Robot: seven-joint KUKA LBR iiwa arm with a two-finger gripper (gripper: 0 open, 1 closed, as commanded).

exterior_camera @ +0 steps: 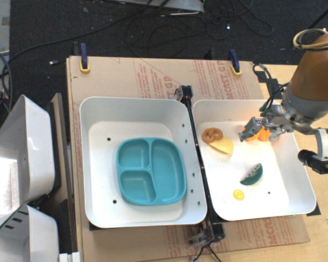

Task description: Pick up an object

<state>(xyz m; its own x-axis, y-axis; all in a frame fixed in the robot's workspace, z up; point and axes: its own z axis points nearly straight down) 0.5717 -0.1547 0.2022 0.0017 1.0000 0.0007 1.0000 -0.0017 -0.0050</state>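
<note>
Orange object (262, 135): small, beside gripper (252, 130) in right bin (300, 190) (grip state: cannot tell).
Room: bare floor toward watermelon slice (252, 174).

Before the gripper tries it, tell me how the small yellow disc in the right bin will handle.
The yellow disc looks flat and low, so fingers may slide over it. It probably skids on the smooth white right bin if pushed. It seems small and light, lying apart from the watermelon slice.

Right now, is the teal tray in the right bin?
No, the teal tray lies in the left bin, apart from the small items.
</note>
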